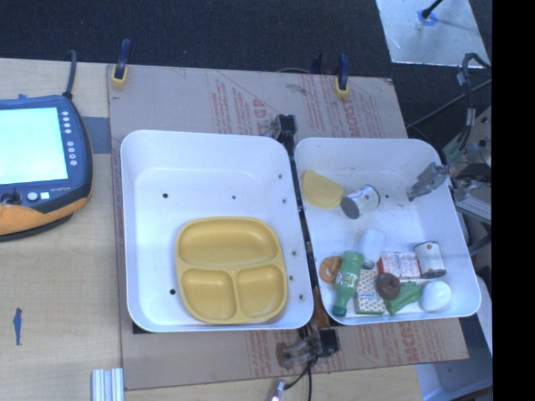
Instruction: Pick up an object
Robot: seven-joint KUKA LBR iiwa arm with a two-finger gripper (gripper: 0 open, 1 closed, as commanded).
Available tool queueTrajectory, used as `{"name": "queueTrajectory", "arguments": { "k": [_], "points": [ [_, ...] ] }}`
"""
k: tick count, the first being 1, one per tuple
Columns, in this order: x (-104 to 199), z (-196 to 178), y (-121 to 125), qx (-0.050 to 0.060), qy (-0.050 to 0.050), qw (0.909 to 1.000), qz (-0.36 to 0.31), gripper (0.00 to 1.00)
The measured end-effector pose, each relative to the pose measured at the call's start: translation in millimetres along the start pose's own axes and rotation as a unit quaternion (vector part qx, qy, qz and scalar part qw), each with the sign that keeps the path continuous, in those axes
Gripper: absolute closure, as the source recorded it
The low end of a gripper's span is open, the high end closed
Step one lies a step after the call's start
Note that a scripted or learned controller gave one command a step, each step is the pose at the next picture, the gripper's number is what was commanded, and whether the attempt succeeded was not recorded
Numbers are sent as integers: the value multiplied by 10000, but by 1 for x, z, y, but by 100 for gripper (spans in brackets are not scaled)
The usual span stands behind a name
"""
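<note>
1. The arm enters from the right edge and most of it is cut off; only some grey parts near the far right rim of the right bin point(380, 144) can be seen.
2. The gripper point(426, 180) is small and dark grey, over the far right corner of the right bin. I cannot tell how it stands, and I see nothing in it.
3. Objects lie crowded in the near part of the right bin: a green bottle point(347, 278), a white egg point(435, 295), a small can point(429, 257), a flat carton point(401, 264) and a brown round thing point(387, 286). They overlap, so their edges are hard to separate.
4. Further back lie a yellow piece point(321, 189) and a silver can point(360, 200), just beside each other and apart from the gripper.
5. The left bin point(209, 153) holds a yellow divided tray point(231, 268).
6. A pendant with a bright screen point(38, 161) is cut off at the left edge.
</note>
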State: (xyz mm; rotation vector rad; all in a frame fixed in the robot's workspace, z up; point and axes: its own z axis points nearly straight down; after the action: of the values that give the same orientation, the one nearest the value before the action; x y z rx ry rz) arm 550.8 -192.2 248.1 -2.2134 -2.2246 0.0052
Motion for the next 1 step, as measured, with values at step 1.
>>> {"name": "queueTrajectory", "arguments": {
  "k": [1],
  "points": [
    [31,51,57,0,-9,10000,-9,0]
  ]
}}
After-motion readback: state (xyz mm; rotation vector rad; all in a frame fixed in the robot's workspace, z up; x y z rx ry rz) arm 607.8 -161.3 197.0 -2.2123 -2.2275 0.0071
